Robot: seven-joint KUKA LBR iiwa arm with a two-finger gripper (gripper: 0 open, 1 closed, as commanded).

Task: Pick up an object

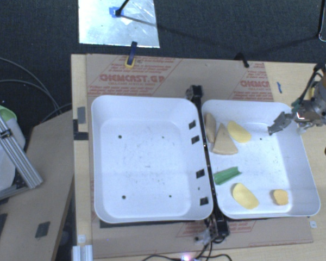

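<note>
The right bin (299, 162) holds several small objects. A tan strip (210, 126) lies along its left wall, with a tan wedge (224, 142) and a yellow oval piece (239, 131) beside it. Lower down are a green piece (226, 174), a second yellow oval (244, 196) and a small orange piece (280, 197). My gripper (278, 124) hangs over the bin's upper right part, reaching in from the right edge. It is well apart from every object, the yellow oval at the top being the nearest. Nothing is seen held in it.
The left bin (98, 145) sits beside the right one, with a black divider (205, 156) and clips between them. Cardboard (152, 75) lies under both bins. A metal frame (11, 145) and cables stand at the far left.
</note>
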